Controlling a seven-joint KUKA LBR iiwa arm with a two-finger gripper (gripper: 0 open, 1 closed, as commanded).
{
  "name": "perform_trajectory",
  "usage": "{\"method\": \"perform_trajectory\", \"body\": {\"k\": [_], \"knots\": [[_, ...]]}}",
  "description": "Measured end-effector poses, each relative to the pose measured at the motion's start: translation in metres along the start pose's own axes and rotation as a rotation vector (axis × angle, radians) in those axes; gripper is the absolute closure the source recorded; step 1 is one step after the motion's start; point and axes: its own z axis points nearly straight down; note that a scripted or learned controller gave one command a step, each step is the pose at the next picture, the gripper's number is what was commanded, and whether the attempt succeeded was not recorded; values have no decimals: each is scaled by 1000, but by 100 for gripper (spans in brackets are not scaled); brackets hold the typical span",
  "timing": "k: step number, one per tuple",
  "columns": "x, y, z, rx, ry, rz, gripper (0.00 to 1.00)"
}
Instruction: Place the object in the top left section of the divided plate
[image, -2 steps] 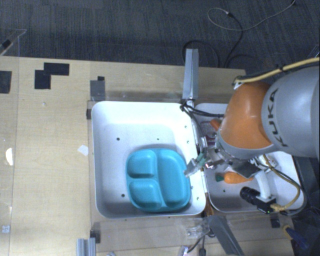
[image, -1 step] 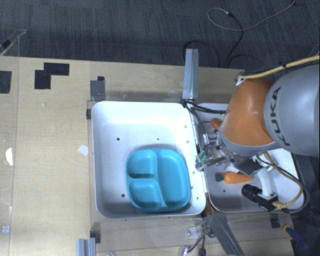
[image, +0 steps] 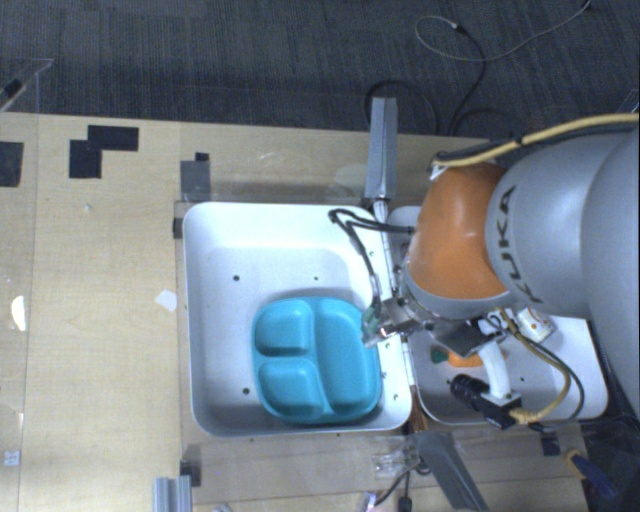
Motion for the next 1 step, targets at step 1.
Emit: {"method": "perform_trajectory", "body": {"k": [1], "knots": [[-49,106,-20,-1,-1,-65,100]]}}
